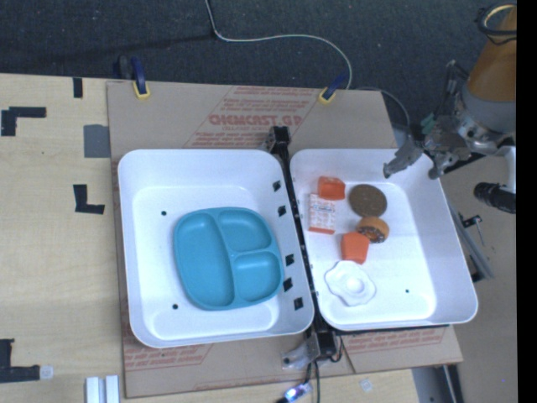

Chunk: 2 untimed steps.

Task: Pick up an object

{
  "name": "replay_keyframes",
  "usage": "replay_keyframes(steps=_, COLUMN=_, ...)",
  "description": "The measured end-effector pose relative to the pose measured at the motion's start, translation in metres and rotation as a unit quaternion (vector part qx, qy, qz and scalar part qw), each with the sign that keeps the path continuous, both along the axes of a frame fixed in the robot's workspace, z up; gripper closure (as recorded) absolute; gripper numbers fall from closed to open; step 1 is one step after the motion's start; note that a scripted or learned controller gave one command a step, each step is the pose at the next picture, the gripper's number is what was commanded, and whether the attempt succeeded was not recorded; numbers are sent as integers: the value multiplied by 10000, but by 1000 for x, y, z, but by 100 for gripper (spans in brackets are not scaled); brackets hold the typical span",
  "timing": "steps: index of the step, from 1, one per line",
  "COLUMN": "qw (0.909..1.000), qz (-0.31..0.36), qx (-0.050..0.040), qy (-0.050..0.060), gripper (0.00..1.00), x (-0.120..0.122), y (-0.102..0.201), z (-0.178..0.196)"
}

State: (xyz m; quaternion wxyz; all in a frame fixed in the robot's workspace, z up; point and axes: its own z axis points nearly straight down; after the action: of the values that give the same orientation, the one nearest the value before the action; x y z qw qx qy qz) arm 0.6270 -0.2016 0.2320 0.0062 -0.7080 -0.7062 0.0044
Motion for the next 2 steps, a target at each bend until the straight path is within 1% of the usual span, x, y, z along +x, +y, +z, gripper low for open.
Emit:
replay_keyframes(steps=1, qw=10000, qz=19, qx=-15, qy=-67, gripper=0, x=3, y=1, z=9)
replay_keyframes(steps=2, qw=10000, qz=18, qx=-17, qy=-47, gripper=0, x=7, y=-6, z=-51)
